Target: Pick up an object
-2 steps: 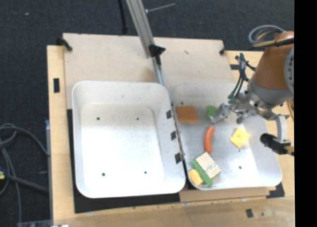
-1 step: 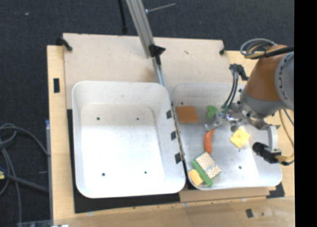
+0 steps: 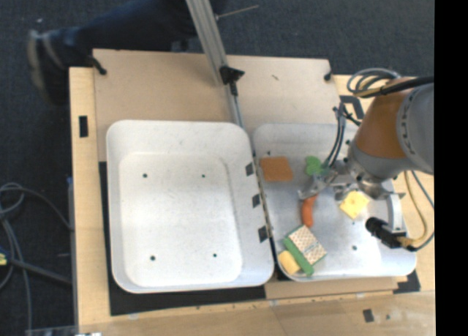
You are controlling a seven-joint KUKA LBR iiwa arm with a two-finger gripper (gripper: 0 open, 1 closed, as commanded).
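The right bin (image 3: 333, 265) holds several small objects: a brown square block (image 3: 276, 170), a green piece (image 3: 314, 164), an orange carrot-like stick (image 3: 308, 212), a yellow block (image 3: 354, 205), and a checkered pad with yellow and green pieces (image 3: 301, 250). My gripper (image 3: 319, 185) hangs low over the bin's middle, just above the upper end of the orange stick and right below the green piece. The arm's orange band (image 3: 380, 133) rises behind it at the right.
The left bin (image 3: 179, 206) lies beside the right one, sharing a dividing rim (image 3: 257, 195). A slanted metal rail (image 3: 208, 27) runs from the top down to the bins' junction. Cables (image 3: 369, 82) loop near the arm's wrist.
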